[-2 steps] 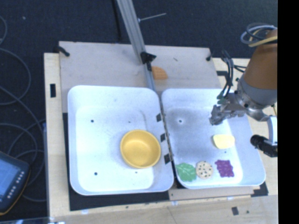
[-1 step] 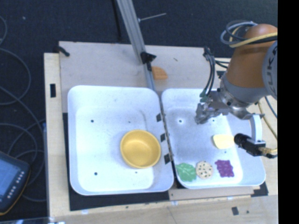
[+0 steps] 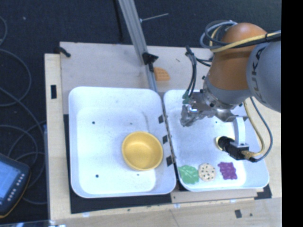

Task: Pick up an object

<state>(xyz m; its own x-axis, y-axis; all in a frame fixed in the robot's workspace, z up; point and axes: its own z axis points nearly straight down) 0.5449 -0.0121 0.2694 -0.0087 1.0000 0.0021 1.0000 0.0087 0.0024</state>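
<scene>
Grey arm (image 3: 236,70) reaches in from the right, jaws (image 3: 188,115) pointing down

I see the gripper (image 3: 187,117) as dull metallic grey under the arm's orange band (image 3: 234,56), over the white right bin (image 3: 253,176). Below it sit a green piece (image 3: 188,174), a tan cookie (image 3: 206,172) speckled with dark chips, and a purple piece (image 3: 227,170). To its left, the white left bin (image 3: 94,108) carries a plain yellow bowl (image 3: 141,150). Above it, on the pale bench, I make out a small orange object (image 3: 161,74)
</scene>
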